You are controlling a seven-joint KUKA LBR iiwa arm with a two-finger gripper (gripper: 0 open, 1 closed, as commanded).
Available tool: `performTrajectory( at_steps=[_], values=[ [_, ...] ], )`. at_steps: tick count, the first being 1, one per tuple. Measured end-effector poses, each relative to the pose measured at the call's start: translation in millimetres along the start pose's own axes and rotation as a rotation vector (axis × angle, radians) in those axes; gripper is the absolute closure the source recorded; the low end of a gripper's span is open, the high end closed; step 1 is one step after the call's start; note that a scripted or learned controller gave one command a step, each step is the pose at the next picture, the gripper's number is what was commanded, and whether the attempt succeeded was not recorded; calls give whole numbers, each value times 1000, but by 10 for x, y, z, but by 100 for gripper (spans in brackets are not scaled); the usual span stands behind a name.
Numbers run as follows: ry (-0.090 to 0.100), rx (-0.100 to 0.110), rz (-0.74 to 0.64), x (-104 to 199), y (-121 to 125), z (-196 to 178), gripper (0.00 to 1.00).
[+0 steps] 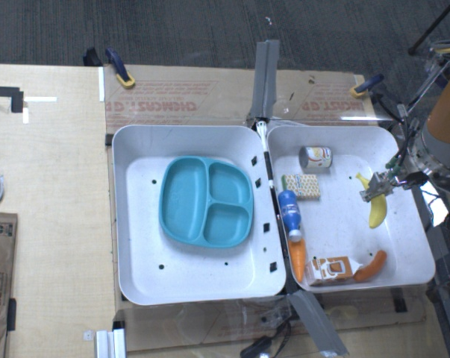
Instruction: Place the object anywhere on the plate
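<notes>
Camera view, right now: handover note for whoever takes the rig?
Tool: over the right bin, at the top end of the banana; finger state not readable, no grasp confirmed.
Plate: blue, three compartments, in the left bin, nothing on it.
Also in the right bin: can, blue bottle, carrot, sausage.
Done: nothing placed.
Left: grasp, carry, put on plate.

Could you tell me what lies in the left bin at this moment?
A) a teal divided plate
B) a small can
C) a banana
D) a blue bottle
A: the teal divided plate sits alone in the left bin, while the other items lie in the right bin.
</notes>
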State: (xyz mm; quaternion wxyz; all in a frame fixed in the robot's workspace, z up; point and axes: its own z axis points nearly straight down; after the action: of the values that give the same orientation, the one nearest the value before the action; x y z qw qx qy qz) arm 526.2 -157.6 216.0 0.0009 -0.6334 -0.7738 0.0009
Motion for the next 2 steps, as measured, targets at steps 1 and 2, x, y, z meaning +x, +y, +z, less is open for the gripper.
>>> performTrajectory(
  at_steps=[1,2],
  values=[
    [-1,0,62,768,270,-133,100],
    [-1,2,-187,1312,832,271,100]
  ],
)
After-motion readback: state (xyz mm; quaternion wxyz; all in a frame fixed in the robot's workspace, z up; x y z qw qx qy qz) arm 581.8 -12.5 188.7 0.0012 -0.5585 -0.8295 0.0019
